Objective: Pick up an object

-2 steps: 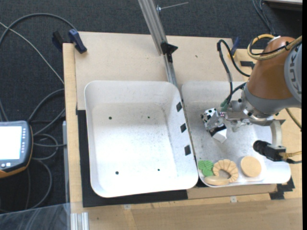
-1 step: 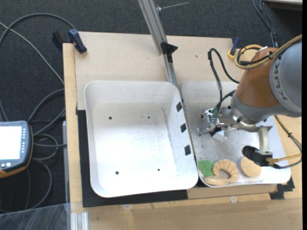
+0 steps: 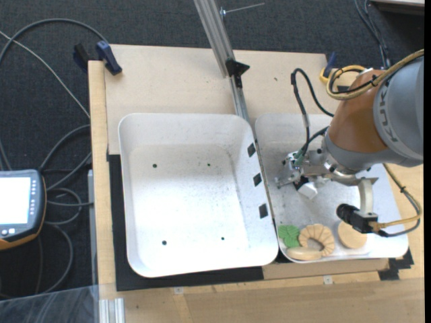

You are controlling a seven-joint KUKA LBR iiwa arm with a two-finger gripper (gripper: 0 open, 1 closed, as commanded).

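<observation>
Looking down on the tabletop [image 3: 168,73], you see the arm [image 3: 377,120] reaching in from the right and hanging over the middle of the right bin [image 3: 269,130]. The pincer [image 3: 301,180] sits low above the bin floor, with a small pale block-like thing [image 3: 308,190] just at its tip; you cannot tell from here whether it is gripped, and whether the pincer is apart or together is also not readable at this angle.

What matters for your coming move is direction. The pickable things lie along the near wall of the right bin, toward the bottom of the view from the pincer: a green piece [image 3: 289,235] in the near-left corner, a tan ring-shaped piece [image 3: 316,240] touching it on its right, and a round tan disc [image 3: 352,237] further right, partly under a black fitting on the arm. The ring's long axis runs roughly left to right, parallel to the near wall. It lies almost straight below the pincer in the view, so it looks like the shortest reach.

Crowding against the wall is your likely trouble.

As for the containers, the left bin [image 3: 135,200] shows a speckled white floor with a few dark dots.
</observation>
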